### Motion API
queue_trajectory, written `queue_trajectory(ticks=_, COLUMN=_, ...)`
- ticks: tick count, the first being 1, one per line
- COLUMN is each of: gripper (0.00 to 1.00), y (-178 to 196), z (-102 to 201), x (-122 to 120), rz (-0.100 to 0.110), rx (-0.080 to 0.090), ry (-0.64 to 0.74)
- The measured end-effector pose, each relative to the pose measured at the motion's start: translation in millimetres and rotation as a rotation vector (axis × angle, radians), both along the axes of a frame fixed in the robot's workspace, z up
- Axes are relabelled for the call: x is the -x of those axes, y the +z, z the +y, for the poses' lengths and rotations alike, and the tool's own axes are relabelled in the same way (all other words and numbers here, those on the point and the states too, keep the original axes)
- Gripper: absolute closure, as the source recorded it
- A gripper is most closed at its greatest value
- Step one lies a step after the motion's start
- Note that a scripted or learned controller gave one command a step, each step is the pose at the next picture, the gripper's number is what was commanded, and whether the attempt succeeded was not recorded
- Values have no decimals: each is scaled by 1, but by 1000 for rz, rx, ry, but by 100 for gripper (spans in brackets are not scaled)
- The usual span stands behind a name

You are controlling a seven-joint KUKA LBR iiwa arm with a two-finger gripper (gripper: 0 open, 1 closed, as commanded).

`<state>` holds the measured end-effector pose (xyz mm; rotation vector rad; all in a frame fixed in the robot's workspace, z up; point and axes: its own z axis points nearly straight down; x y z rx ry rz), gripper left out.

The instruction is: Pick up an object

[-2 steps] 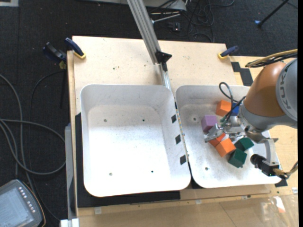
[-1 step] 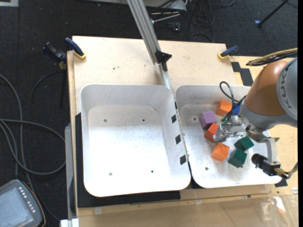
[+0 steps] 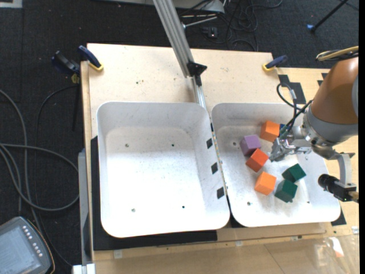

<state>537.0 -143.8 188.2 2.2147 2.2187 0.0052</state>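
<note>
The gripper, jaw state indiscernible, hangs mid right bin. Around it: three orange blocks, two green blocks, one purple block. The left bin adjoins.

Readable text: none
Bench: no lettering can be made out
Bins: no labels or numbers
Blocks by the tool: plain faces, no marks
</note>
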Motion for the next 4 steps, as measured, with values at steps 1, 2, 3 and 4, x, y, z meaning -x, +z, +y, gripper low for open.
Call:
queue_trajectory(ticks=1, gripper=100, y=62, z=-7, x=-2, rz=-1, rx=1, ry=0)
queue_trajectory(ticks=2, gripper=100, y=109, z=-7, x=-4, rz=0, rx=0, ry=1)
queue_trajectory(ticks=3, gripper=100, y=91, z=39, x=-6, rz=7, rx=-3, ry=5)
queue_trajectory(ticks=4, gripper=100, y=92, z=91, x=-15, rz=6, rx=-4, ry=6)
